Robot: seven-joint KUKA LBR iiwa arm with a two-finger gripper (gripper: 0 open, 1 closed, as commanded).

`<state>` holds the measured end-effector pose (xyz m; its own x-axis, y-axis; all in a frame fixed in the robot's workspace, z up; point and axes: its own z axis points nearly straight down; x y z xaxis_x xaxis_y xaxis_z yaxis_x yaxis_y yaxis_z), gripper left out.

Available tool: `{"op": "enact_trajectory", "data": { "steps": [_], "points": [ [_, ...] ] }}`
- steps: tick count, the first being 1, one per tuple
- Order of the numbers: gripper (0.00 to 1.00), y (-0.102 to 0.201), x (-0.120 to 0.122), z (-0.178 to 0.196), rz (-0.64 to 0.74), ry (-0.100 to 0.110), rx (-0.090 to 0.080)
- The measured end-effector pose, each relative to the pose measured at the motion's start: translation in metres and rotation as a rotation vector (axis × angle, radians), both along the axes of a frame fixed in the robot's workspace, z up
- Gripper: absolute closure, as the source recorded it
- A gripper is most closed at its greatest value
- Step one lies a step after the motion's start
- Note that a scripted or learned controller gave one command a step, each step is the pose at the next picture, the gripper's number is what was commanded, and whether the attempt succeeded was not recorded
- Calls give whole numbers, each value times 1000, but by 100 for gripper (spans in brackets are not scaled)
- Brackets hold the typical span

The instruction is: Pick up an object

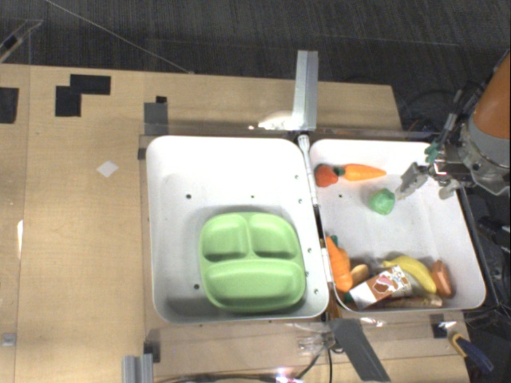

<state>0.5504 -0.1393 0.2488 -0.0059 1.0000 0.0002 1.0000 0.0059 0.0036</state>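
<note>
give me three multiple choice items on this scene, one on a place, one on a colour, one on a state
1. Where is the divided plate?
A. left bin
B. right bin
C. on the bench outside the bins

2. What colour is that plate?
A. white
B. green
C. orange

3. How does the gripper stand to the toy carrot?
A. clamped on it
B. apart from it, over the right bin
C. pressing it flat

Answers: 1 A, it sits on the left bin's floor. 2 B, light green all over. 3 B, white floor shows between them.

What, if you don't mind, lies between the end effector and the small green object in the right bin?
In the camera view nothing lies there: only bare white bin floor separates the end effector from the small green object just down-left of it.
</note>
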Motion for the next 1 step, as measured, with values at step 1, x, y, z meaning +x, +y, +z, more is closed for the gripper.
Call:
{"op": "enact_trajectory", "data": {
  "steps": [1],
  "points": [
    [0,26,48,-118,-117,1,1]
  ]
}}
